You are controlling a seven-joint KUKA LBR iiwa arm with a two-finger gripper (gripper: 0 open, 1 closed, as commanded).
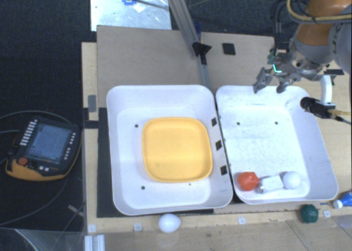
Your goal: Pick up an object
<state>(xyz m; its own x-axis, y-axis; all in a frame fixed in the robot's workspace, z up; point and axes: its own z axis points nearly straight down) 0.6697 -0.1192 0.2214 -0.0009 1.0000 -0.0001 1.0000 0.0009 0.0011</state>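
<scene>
My gripper [271, 86] hangs above the far edge of the right bin [275, 134], its two fingers spread open with nothing between them. At that bin's near edge lie a small red object [247, 180], a white block [270, 183] and a white ball [291, 179], close together in a row. A yellow square plate [177, 149] fills the middle of the left bin [124, 151]. The gripper stands far from all of these, well up and behind the red object.
A white egg-shaped object [169, 223] lies on the bench in front of the left bin. A dark green ball [309, 213] sits past the right bin's near right corner. A teach pendant [43, 151] rests on the floor at left. A metal pole [184, 16] slants over the back.
</scene>
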